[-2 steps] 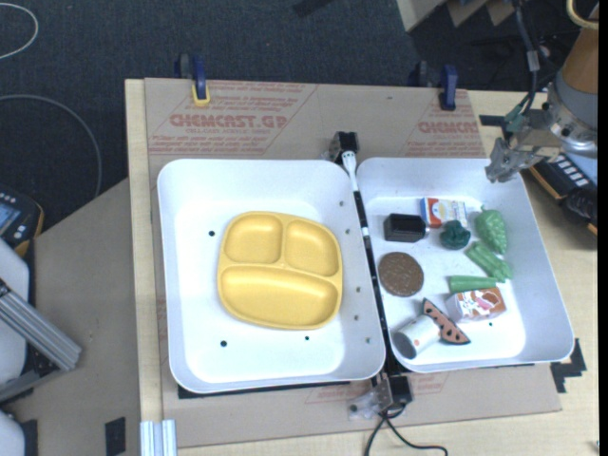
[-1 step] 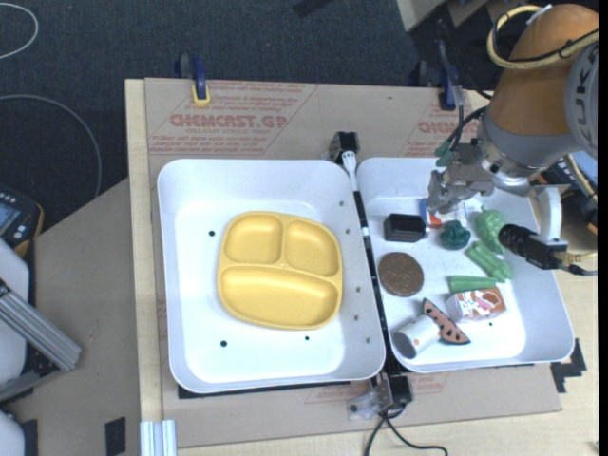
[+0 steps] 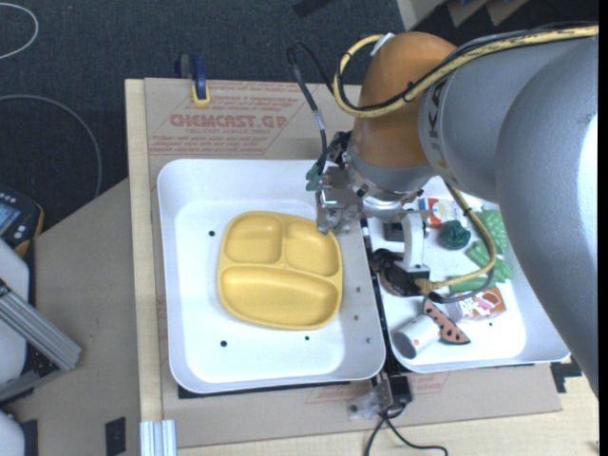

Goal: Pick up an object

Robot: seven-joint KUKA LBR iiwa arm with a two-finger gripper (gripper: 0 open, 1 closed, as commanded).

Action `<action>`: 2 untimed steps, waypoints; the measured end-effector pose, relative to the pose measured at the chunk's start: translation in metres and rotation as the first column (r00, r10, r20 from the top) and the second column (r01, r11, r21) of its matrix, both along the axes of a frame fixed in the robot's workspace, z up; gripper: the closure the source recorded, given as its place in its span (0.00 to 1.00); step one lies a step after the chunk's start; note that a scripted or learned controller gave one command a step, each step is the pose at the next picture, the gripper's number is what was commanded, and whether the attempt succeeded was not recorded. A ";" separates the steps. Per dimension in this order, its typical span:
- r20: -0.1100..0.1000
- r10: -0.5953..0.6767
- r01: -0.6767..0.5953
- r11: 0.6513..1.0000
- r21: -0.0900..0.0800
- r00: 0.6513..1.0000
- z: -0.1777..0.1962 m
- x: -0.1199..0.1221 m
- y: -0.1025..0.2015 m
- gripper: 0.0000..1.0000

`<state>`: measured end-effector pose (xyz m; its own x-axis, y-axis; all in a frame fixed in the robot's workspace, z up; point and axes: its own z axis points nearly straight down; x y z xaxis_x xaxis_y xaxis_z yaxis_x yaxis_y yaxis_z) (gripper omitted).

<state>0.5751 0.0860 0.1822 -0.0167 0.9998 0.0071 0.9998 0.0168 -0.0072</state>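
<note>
Yellow divided plate point(image 3: 279, 271) sits in left bin point(image 3: 190, 255), flat, near its middle. Tool point(image 3: 332, 218) low over plate's upper right corner by the bin divider; grip state cannot tell, hidden under wrist. Right bin point(image 3: 532, 335) holds small clutter: white cup point(image 3: 413, 333), green toy point(image 3: 454, 235), red-white piece point(image 3: 480, 303)

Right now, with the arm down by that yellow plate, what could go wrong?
1. The hand sits at the far right rim of the yellow divided plate; a wide, shallow rim may slip out.
2. The plate lies near the left bin wall beside the right bin, so lifting may snag.
</note>
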 end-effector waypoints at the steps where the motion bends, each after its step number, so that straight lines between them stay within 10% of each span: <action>1: 0.010 -0.011 0.011 1.000 -0.004 1.000 0.070 -0.056 0.027 1.00; 2: 0.006 -0.023 0.023 1.000 -0.008 1.000 0.094 -0.084 -0.035 1.00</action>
<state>0.4909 0.0510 0.2767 0.0064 1.0000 -0.0009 1.0000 -0.0064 -0.0014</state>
